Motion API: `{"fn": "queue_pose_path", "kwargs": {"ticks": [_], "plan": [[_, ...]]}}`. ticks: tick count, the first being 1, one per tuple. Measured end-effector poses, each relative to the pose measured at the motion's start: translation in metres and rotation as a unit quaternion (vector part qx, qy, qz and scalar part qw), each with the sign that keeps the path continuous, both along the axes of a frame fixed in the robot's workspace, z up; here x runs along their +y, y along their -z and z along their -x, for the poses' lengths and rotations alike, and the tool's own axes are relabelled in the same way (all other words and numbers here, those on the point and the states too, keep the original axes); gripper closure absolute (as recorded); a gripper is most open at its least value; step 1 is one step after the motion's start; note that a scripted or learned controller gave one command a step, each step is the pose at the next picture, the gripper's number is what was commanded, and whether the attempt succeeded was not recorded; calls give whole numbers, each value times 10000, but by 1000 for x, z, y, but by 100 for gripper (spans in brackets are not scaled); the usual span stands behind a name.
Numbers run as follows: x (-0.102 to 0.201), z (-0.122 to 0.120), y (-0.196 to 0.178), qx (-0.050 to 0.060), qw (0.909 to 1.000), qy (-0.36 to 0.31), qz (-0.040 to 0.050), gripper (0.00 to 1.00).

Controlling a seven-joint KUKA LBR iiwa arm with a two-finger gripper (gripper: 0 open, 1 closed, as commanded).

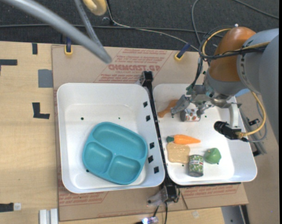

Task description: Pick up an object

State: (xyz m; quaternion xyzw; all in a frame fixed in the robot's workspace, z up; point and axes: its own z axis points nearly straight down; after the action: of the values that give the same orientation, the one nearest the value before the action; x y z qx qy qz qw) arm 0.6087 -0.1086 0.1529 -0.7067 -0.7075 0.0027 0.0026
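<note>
Left bin [66,125]: holds one blue divided tray [115,152], lying flat toward the near side. Nothing else in it.

Divider [151,125] between bins: black strip, runs front to back.

Right bin [246,169]: all the small items are here. Orange stick-like piece [166,110] at the far left, just beside the divider. Nearer the camera, a carrot [184,139], lying across; touching or just below it, a tan slab [177,153], bread-like. Right of that a dark green can [196,165], apparently on its side, and a green round item [213,156] just beside it.

Gripper [193,107]: low over the far part of the right bin, fingers apart, straddling a small white patterned block [192,115]. Block sits on the bin floor; not clamped as far as can be seen.

Judgement: block is the likely target. Looks light and rigid, probably plastic or card, faces possibly slick. Best taken across two opposite flat sides, low on the body, square to the pads so it does not twist out. Little risk of damage.
</note>
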Motion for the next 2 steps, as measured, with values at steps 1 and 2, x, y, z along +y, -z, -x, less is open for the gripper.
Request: {"fn": "queue_pose_path", "kwargs": {"ticks": [1, 2], "plan": [[-5, -5, 36, -147, 9999, -6, 28, 0], [-5, -2, 32, -87, 10000, -3, 24, 100]]}}
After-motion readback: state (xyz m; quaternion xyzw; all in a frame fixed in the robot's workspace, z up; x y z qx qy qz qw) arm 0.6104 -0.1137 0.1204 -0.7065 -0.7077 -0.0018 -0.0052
